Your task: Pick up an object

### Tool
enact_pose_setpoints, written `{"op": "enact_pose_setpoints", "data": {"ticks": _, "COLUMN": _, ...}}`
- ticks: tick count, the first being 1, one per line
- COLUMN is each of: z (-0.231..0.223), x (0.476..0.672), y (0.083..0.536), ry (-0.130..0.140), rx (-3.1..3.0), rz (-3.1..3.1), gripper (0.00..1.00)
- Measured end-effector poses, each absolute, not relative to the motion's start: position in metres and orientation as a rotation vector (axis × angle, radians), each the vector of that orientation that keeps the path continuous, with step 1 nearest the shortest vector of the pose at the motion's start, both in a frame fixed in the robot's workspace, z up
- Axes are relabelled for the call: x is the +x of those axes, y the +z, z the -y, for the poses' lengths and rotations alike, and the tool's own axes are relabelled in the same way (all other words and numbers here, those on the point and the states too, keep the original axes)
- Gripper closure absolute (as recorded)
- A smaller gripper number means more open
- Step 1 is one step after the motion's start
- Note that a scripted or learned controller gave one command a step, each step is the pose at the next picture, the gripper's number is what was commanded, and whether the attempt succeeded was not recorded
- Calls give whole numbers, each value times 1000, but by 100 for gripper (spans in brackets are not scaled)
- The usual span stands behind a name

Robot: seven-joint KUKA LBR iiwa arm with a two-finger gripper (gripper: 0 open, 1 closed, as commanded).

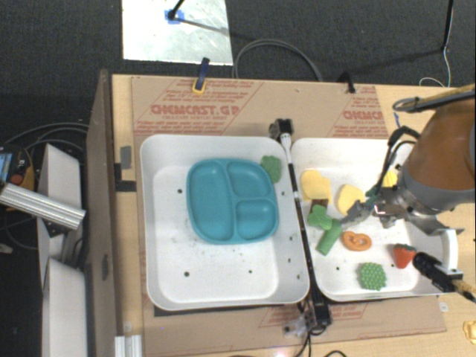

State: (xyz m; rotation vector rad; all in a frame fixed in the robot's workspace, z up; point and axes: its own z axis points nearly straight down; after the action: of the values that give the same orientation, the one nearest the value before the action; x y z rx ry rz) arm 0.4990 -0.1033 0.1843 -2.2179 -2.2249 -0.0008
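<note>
The right bin holds several toy foods. Two yellow pieces lie near its left side, with a green block and a green stick below them. An orange slice, a bumpy green ball and a red piece lie toward the front. My gripper hangs low over this bin, just right of the second yellow piece and above the orange slice. The wrist hides how it stands.
The left bin holds a blue divided plate, with a small green leafy piece at the plate's top right corner. A black rail separates the bins. The grey and orange arm covers the right bin's right side.
</note>
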Motion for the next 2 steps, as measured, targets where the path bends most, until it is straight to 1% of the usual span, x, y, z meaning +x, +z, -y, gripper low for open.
{"op": "enact_pose_setpoints", "data": {"ticks": 1, "z": 122, "x": 498, "y": 80, "ry": 2, "rx": -2222, "rz": 2222, "gripper": 0}}
{"op": "enact_pose_setpoints", "data": {"ticks": 2, "z": 122, "x": 500, "y": 95, "ry": -3, "rx": -2224, "rz": 2224, "gripper": 100}}
